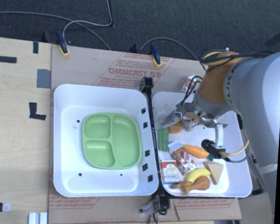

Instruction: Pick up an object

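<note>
Camera view: the worktop (15, 124) carries two shallow white bins side by side, and the right bin (237, 190) serves as the landmark here. To its left, touching along a shared wall fitted with black clips, sits the left bin (61, 175), which holds a green divided plate (111, 139) lying flat near its middle. The objects are crowded into the near half of the right bin: a carrot (195, 151) lies at the centre, a small printed carton (183, 160) just beside it, a second carton (170, 171) nearer the shared wall, a banana (197, 175) and a brown drumstick-shaped piece (194, 185) at the near edge, a toast slice (215, 172) toward the right wall, and a green strip (163, 139) against the shared wall. The arm (256, 93) enters from the right and covers most of the far right part of this bin. The gripper (177, 120) sits low in the far left part of the right bin, directly over a small orange-brown item (175, 128). The state of the jaws cannot be told, nor whether they touch that item. Open floor remains along the right bin's far wall and beside the right wall.
</note>
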`<state>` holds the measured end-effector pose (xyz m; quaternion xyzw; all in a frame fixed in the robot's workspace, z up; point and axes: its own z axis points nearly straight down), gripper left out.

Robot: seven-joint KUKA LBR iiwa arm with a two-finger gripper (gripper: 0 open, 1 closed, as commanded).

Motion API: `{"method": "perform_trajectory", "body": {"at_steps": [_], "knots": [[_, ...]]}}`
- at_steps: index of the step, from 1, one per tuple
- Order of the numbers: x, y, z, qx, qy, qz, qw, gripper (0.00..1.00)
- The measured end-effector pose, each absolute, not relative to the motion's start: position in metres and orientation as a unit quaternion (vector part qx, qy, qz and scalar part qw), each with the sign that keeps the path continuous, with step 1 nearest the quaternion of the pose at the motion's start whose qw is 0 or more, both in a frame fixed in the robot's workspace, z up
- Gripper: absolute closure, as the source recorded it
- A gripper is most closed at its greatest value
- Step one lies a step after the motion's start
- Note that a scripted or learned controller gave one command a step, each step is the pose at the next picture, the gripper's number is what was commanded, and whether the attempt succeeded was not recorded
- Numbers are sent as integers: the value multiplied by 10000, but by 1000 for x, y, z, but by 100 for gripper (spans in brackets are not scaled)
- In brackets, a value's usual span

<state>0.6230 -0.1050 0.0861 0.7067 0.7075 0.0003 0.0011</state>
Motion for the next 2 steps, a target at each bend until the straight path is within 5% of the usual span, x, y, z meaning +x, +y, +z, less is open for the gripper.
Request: {"method": "perform_trajectory", "body": {"at_steps": [1, 2], "knots": [[619, -99, 86, 7067, 7075, 7, 22, 0], [618, -98, 95, 7067, 7075, 4, 14, 100]]}}
